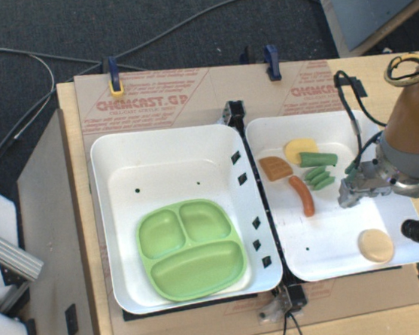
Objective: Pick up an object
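Gripper sits low over the right bin, near its right edge; finger state cannot be told from this angle. Toy food lies to its left, in the bin's upper half: green bean pods nearest, just beside the gripper; yellow piece above them; brown bread slice and orange-red sausage further left. Tan round bun at the bin's lower right corner. Left bin carries a green divided plate.

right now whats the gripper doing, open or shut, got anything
Gripper: over the right bin, beside the green beans; open or shut cannot be told, and nothing shows between its fingers.
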`<action>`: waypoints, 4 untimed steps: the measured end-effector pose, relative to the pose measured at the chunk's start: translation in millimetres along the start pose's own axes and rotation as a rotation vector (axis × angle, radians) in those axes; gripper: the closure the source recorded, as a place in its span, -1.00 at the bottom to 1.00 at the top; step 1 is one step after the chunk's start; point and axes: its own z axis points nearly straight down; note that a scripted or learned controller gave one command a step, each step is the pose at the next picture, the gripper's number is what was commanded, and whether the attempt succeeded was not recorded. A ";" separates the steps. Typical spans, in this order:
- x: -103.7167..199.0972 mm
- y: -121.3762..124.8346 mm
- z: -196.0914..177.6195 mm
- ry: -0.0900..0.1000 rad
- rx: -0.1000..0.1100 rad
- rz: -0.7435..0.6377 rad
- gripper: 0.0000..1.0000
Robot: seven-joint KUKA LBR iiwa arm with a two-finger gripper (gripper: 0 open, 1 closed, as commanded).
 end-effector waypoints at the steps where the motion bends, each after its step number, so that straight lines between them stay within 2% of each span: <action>1: 0.1 1.1 -52.2 0.000 -0.001 -0.001 1.00; 2: 55.4 11.2 -46.5 0.004 0.003 -0.006 1.00; 3: 99.3 25.7 -59.9 0.002 0.000 -0.003 1.00; 4: 160.1 42.3 -69.4 0.003 0.000 -0.007 1.00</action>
